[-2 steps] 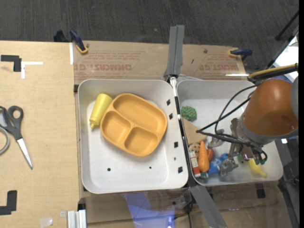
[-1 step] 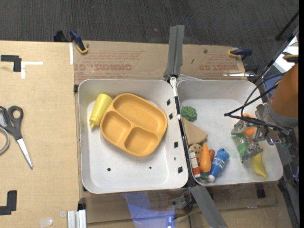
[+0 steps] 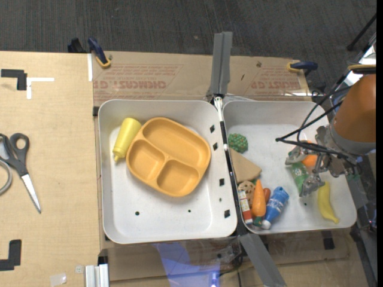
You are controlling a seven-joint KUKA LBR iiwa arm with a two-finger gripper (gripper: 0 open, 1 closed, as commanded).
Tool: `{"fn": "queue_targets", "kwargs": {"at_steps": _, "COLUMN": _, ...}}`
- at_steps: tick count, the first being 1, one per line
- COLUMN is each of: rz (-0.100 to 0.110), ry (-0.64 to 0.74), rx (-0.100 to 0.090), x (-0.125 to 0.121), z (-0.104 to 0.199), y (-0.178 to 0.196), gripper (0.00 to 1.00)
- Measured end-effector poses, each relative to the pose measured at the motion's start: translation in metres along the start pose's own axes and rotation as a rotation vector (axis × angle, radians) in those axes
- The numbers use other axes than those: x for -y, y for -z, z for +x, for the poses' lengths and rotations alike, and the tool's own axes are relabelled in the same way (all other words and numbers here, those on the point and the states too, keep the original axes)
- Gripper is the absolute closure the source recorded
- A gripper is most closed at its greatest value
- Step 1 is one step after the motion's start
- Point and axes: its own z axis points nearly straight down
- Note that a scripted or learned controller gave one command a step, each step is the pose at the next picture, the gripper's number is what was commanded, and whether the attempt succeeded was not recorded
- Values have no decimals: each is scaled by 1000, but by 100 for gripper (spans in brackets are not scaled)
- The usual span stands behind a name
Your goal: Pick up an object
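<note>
Fingers spread apart, straddling a small orange object and green packet — grip unconfirmed. Gripper low near right bin's right edge, banana just beside — toward front-right corner.

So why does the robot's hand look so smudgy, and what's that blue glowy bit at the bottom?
Camera view: the metal end effector over the right white bin looks soft and smeared, while the orange divided plastic plate is crisp; a bluish-violet glare patch falls below the left white bin.
</note>
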Motion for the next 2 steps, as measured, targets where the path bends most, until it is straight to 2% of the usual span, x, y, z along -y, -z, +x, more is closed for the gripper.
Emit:
{"fn": "queue_targets", "kwargs": {"at_steps": 1, "rz": 1, "ry": 41, "rx": 0, "x": 20, "z": 0, "y": 0, "gripper": 0}}
{"fn": "queue_targets", "kwargs": {"at_steps": 2, "rz": 3, "ry": 41, "rx": 5, "x": 20, "z": -2, "y": 11, "gripper": 100}}
